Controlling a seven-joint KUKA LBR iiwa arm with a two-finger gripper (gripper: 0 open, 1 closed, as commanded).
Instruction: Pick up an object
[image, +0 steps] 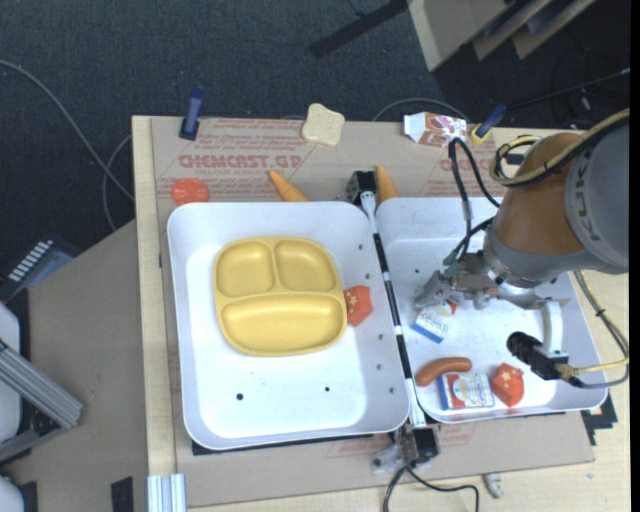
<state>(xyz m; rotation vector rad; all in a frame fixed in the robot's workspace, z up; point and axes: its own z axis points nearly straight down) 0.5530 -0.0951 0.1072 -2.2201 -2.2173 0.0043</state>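
- The arm (560, 210) reaches in from 3 o'clock over the right bin (420, 225).
- The yellow divided plate (278, 296) lies in the left bin (300, 400).
- The claw (445, 290) is low above a small blue-white carton (434, 322), at 9 o'clock in its bin; how wide it stands, I cannot tell.
- A sausage (441, 370) lies at 6 o'clock of the carton.

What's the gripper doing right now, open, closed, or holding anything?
Gripper: cannot be told. It is low in the right bin, just above the small carton.
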